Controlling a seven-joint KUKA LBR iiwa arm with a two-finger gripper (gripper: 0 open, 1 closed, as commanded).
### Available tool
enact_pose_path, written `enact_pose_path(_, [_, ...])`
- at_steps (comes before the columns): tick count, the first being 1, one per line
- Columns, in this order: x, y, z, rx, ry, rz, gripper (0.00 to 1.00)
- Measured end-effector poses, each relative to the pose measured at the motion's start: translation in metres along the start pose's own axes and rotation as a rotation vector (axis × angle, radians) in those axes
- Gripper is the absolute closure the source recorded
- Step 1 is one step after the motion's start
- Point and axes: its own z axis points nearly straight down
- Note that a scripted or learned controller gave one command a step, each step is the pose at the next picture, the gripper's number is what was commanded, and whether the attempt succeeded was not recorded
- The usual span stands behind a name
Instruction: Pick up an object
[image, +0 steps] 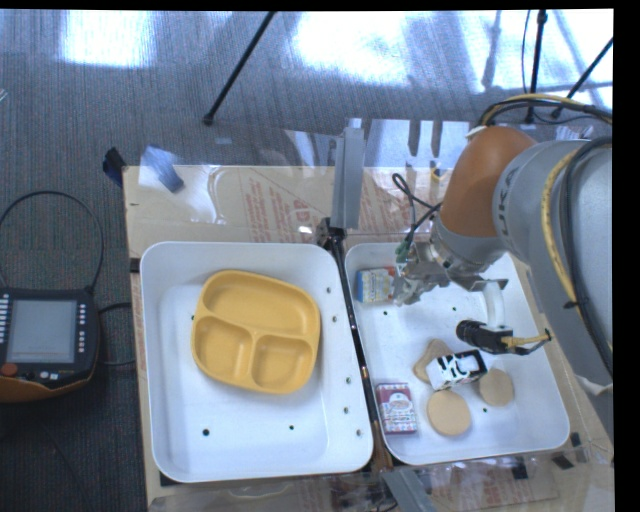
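1. My gripper (408, 285) hovers over the right bin (540, 430); if it is wide or narrow, I cannot tell.
2. A small boxy carton (372, 285) lies just beside it, its long axis left-right.

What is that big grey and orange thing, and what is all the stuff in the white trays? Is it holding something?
That big thing is a robot arm. The picture is taken by one camera up above the bench, looking down at a slant, and the arm reaches in from the right side. At its tip is a gripper, like a hand with two fingers; I cannot tell whether it is holding anything.

Two shallow white trays sit side by side. The left bin holds a yellow divided plate. In the right bin, the gripper hovers by a small carton. Nearer us lie a red box, a black-and-white toy and some flat tan cookie shapes.
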Motion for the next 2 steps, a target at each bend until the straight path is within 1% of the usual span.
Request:
enact_pose_path(1, [0.000,0.000,0.000,0.001,0.000,-0.001,0.00])
enact_pose_path(2, [0.003,-0.001,0.017,-0.004,0.000,0.010,0.00])
